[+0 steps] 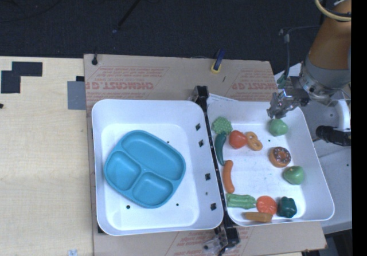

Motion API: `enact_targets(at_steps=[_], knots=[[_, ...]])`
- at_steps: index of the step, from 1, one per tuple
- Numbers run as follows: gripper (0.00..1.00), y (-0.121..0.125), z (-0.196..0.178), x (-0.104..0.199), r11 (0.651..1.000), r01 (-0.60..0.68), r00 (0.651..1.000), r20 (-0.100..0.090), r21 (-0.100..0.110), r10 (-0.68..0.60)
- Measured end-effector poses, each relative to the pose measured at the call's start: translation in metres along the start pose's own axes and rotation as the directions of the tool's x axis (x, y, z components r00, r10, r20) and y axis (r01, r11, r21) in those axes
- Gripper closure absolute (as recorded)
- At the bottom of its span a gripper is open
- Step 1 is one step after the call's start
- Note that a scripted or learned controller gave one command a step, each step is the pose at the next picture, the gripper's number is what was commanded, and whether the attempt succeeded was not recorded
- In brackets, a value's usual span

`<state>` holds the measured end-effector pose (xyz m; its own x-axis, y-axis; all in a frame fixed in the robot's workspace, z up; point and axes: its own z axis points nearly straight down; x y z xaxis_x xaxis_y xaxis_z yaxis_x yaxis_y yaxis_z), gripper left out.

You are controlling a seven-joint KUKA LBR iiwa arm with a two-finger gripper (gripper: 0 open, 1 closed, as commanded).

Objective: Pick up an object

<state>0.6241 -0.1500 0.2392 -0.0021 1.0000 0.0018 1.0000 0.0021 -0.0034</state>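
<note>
Camera view: looking down at a slant on the table [46, 152], where two white bins are sitting side by side.
Arm: reaching in from the right, its orange band [332, 34] showing above the grey wrist.
Claw [279, 107]: hanging over the far part of the right bin [321, 189], just above a green round object [278, 128] and seeming to touch its top; how its tips are standing is too small and dark for me to tell, and nothing is visibly sitting between them.
Right bin, far half: a green broccoli-like piece [221, 125] is lying at the left wall, with a red object [237, 139] and an orange ring [253, 141] just to its right, and a dark green pod [220, 147] just nearer.
Right bin, middle: a brown donut [280, 156] is lying near the right side, a light green apple [293, 175] just nearer than it, and an orange sausage-like piece [228, 174] over at the left.
Right bin, near edge: a green pickle-like piece [241, 200], an orange-red round object [266, 204] and a dark green object [286, 207] are lying in a row.
Left bin [114, 114]: holding a blue divided plate [144, 168], lying flat.
</note>
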Motion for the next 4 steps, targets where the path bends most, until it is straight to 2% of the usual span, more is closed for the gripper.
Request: enact_targets(at_steps=[1,2,4], knots=[[1.0,-0.014,0.011,0.042,1.0,-0.001,1.0,0.001,0.001,0.001],[1.0,-0.039,0.008,0.087,1.0,0.0,1.0,-0.001,0.002,0.0],[1.0,-0.054,0.013,0.172,1.0,0.0,1.0,0.001,0.003,0.0]])
